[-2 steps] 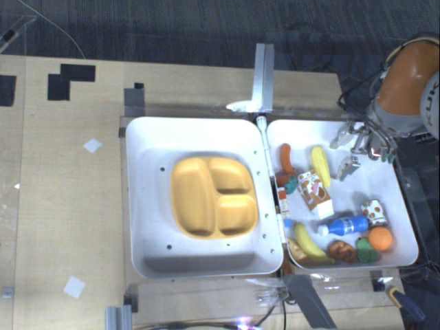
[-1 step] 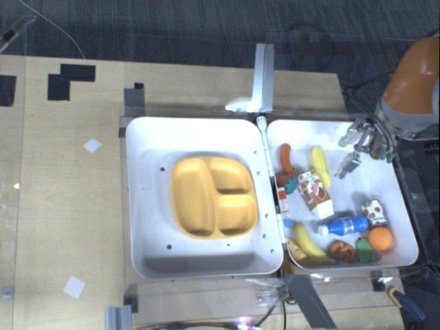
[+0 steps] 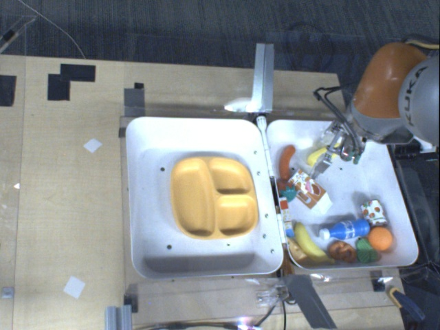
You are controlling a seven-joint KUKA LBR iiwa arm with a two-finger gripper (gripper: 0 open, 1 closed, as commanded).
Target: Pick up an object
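In the right bin (image 3: 402, 205) lie several small items. A red sausage (image 3: 286, 159) rests near the left wall, with a small yellow piece (image 3: 313, 157) beside it. Just below them lies a white and red carton (image 3: 307, 188). My gripper (image 3: 328, 155) hangs low over the upper middle of this bin, right beside the yellow piece and just above the carton. Along the front lie a banana (image 3: 308, 241), a blue bottle (image 3: 346, 229), an orange (image 3: 380, 238) and a brown-spotted white toy (image 3: 372, 211).
The left bin (image 3: 141, 205) holds a yellow divided tray (image 3: 212, 196). A metal post (image 3: 263, 74) stands behind the wall between the bins. A dark red fruit (image 3: 342, 251) and a green item (image 3: 366, 252) crowd the right bin's front corner. The arm (image 3: 388, 81) reaches in from the upper right.
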